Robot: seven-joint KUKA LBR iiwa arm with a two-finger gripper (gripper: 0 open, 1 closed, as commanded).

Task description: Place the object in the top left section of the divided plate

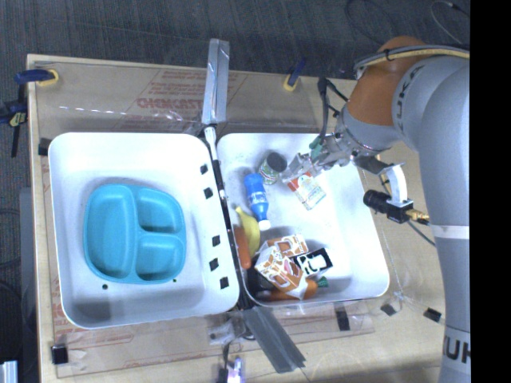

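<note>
1. The gripper hangs over the upper middle of the right bin, at the end of the grey arm that reaches in from the right, its orange band just above the wrist.
2. How far apart the fingers stand cannot be told; the fingertips blur into the clutter below them.
3. Just under the gripper lies a small clear packet with red print. Whether the gripper touches it cannot be told, and nothing is plainly seen held.
4. Beside the gripper on its left sits a dark round can, and below that a blue bottle lies lengthwise near the bin's left wall.
5. Lower in the right bin a yellow banana, an orange carrot-like piece and a patterned snack bag crowd together against the left wall and front corner, touching one another.
6. The right side of that bin, along its right wall, is bare white floor.
7. The left bin holds the blue divided plate, lying flat near its centre with white floor on all sides. Its sections look bare, the top left one included.
8. The two bins meet along a raised middle rim, and the worktop beyond their far edge is open.
</note>
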